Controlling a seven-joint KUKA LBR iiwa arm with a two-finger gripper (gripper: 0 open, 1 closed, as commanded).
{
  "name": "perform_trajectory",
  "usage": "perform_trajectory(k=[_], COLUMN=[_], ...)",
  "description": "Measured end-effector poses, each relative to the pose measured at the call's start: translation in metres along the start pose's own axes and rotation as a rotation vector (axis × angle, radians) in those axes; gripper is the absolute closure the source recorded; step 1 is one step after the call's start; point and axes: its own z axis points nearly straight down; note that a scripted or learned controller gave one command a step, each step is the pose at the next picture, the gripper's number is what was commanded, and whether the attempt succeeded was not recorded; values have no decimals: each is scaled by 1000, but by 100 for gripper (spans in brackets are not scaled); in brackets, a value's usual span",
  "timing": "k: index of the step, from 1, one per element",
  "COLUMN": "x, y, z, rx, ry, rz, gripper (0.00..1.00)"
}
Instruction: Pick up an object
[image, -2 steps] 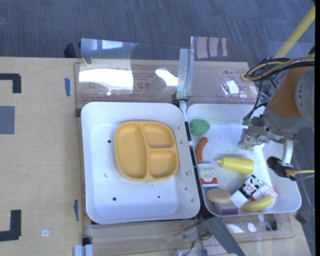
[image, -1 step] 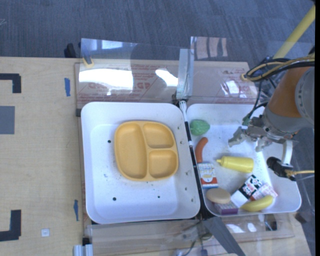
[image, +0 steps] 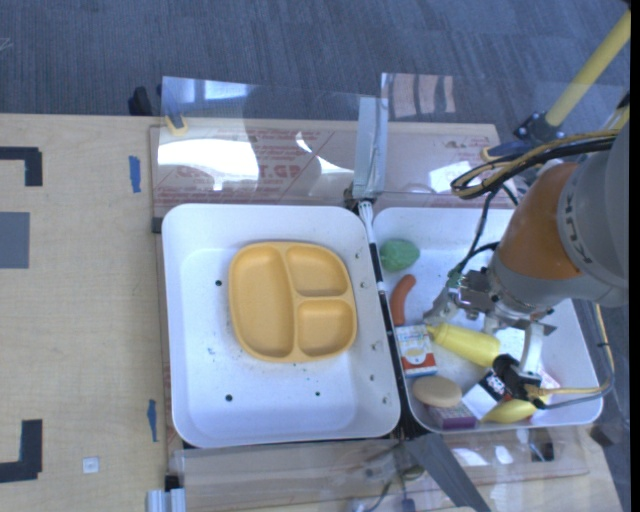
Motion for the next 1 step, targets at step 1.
perform_trajectory(k=[1], x=[0], y=[2], z=[-11], rx=[-6], ry=[0], rz=[2], gripper=[100])
